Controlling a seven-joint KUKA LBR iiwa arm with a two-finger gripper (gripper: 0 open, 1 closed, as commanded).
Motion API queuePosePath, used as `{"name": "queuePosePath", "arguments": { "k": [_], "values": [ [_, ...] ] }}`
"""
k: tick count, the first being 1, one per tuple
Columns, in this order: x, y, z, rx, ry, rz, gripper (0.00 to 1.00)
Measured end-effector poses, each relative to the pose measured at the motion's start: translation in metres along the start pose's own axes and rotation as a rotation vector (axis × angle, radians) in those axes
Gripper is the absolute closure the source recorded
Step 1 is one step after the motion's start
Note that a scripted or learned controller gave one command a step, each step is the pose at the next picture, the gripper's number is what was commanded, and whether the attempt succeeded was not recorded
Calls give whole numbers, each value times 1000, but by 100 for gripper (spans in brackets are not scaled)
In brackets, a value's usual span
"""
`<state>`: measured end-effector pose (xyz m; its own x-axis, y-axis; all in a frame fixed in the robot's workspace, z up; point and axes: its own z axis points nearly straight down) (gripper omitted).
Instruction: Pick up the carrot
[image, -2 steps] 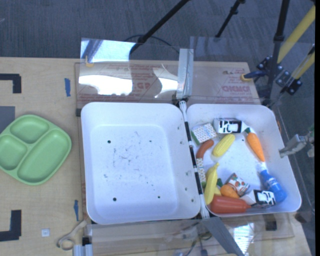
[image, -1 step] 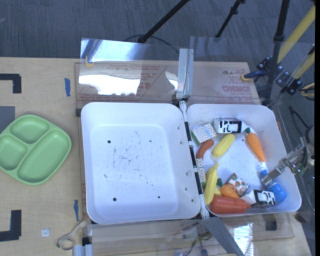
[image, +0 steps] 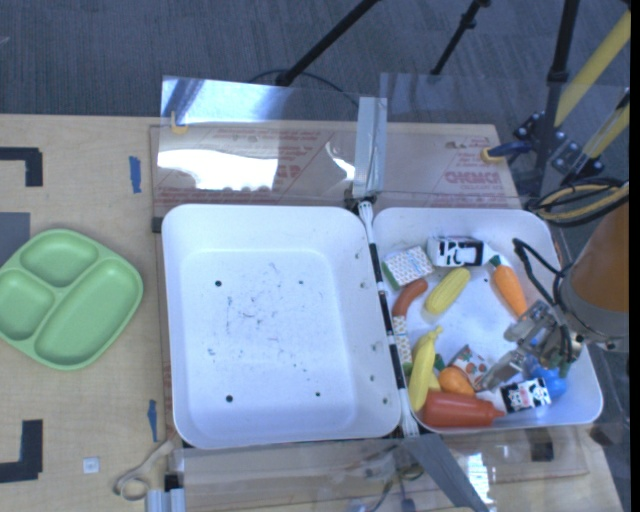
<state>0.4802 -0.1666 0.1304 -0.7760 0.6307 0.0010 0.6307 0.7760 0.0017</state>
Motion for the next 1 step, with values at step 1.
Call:
{"name": "queuePosePath", "arguments": {
  "k": [1],
  "values": [
    [-62, 22, -4, -1, -5, -116, 0]
  ]
}}
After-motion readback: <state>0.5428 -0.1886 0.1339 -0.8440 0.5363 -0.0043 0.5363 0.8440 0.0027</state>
